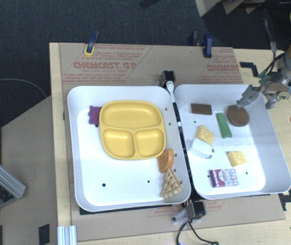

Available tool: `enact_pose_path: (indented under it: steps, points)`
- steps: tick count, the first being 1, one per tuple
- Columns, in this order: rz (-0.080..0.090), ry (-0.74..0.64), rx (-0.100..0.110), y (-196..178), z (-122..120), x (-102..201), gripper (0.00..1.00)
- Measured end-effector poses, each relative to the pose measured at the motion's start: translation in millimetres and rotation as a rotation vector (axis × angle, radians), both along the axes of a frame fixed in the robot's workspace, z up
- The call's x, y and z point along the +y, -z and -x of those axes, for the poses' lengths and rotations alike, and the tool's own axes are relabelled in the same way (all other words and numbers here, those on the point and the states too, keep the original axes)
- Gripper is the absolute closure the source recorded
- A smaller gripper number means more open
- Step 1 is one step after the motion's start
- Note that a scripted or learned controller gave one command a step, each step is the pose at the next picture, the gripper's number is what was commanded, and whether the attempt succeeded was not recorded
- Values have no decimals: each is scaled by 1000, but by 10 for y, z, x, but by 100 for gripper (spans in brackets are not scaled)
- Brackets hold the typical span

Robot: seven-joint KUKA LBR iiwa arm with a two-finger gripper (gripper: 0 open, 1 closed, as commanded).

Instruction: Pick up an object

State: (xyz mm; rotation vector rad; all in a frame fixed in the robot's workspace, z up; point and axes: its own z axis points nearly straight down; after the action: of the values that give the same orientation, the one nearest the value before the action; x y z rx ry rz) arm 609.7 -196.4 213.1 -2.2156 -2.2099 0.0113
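the gripper (260,95) hangs over the far right corner of the right bin (268,137), fingers spread with nothing between them, one fingertip (246,97) just above a brown disc (238,116). near the disc lie a green stick (223,125), a brown slab (201,108), two yellow blocks (204,135) (236,158), a white block (201,148) and a red packet (223,177). the left bin (84,152) holds a yellow tray (132,129), a purple piece (94,115), a bun (166,160) and a waffle cone (171,184).

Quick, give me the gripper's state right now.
Gripper: open, holding nothing, above the right bin's far right corner, beside the round brown piece.
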Motion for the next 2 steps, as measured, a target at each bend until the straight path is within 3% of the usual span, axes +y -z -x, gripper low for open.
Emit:
enact_pose_path:
  steps: [1,2]
  points:
    - [3,-3,-13,-73,-29,2,0]
    - [2,-3,-7,366,24,26,0]
